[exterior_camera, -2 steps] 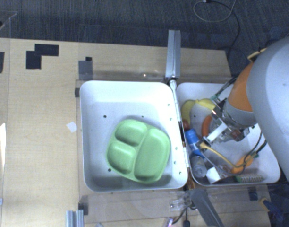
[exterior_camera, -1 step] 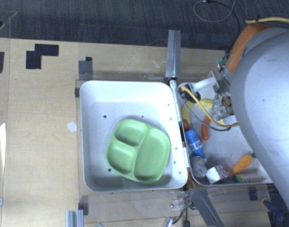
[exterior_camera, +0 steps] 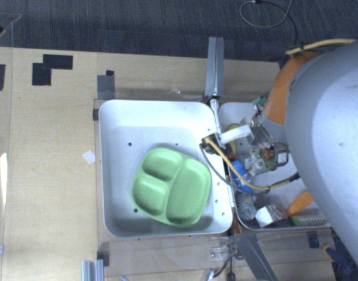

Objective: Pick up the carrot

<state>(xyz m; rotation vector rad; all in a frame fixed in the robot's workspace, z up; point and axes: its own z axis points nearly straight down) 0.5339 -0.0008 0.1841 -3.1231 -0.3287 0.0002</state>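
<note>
1. Left bin (exterior_camera: 109,174): a shallow white tray on the wooden bench (exterior_camera: 44,174). It holds a green divided plate (exterior_camera: 172,186) with three compartments, lying toward the bin's lower right.
2. Divider: a grey metal rail (exterior_camera: 214,69) runs down to the shared wall between the left bin and the right bin (exterior_camera: 229,113).
3. Gripper (exterior_camera: 249,157): positioned just right of the shared wall, over the upper-left part of the right bin. Cables, a white block and small fittings cover the mechanism. How far apart the jaws stand cannot be told, nor whether anything sits between them.
4. Right bin, lower part: a blue object (exterior_camera: 238,171) lies just right of the shared wall, with a white block (exterior_camera: 264,216) below it near the bin's lower edge.
5. Carrot (exterior_camera: 300,203): an orange piece lying in the lower right of the right bin, to the right of the white block and touching the edge of the grey arm (exterior_camera: 331,133). It lies below and to the right of the gripper, apart from it.
</note>
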